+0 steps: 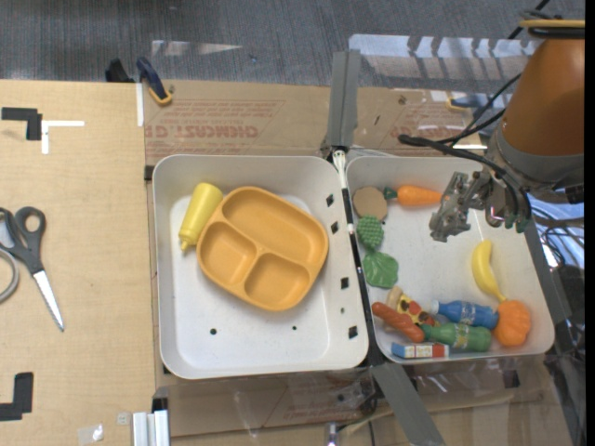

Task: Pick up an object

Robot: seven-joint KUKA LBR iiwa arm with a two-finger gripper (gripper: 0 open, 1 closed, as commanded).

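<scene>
The gripper [453, 214] hovers in the right bin [423, 163], its jaws' spread impossible to tell. Best target: the banana [484, 268] just below (isolated); centre over it before descending.

We see the arm [558, 82] cut off at the right edge; the scissors [33, 254] run off the left edge.

A robotics lab: bench [74, 249], white bins [177, 342], cables [558, 240].
</scene>
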